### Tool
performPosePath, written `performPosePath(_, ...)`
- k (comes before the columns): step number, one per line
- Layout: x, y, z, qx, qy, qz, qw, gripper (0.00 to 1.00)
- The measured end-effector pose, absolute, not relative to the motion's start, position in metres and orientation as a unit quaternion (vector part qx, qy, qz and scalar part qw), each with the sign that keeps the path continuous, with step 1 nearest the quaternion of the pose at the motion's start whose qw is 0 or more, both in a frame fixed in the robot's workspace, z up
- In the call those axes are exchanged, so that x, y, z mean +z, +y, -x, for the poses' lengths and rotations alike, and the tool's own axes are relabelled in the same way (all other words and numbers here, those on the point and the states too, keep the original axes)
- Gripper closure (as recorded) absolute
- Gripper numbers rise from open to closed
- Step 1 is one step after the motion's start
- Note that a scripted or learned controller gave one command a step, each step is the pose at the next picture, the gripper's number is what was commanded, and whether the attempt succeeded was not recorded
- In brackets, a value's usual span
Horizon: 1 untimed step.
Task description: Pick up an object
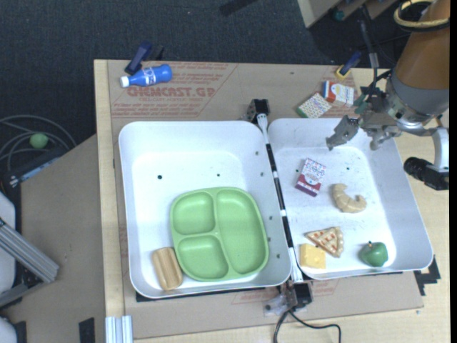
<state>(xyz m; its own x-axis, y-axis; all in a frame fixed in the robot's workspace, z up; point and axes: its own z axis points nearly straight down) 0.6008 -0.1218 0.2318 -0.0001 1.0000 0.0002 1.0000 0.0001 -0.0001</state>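
The pincer (355, 136) is seen open and holding nothing above the right bin (400, 191), well apart from the croissant (348, 199) and small red carton (310, 176).

Both bins (136, 191) are looking like smooth white plastic with a faint sheen. The green plate (218, 233) is showing a matt plastic surface. The bench (214, 84) is appearing as printed brown cardboard, matt. Just below the gripper (360, 131), the small carton (310, 176) is looking like printed paper; farther below, the apple (373, 253) is shining glossy.
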Motion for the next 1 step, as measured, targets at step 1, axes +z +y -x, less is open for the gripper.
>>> performPosePath(1, 0.1505, -0.1606, -0.6008, 0.0013, -0.707, 0.708, 0.001, 0.00)
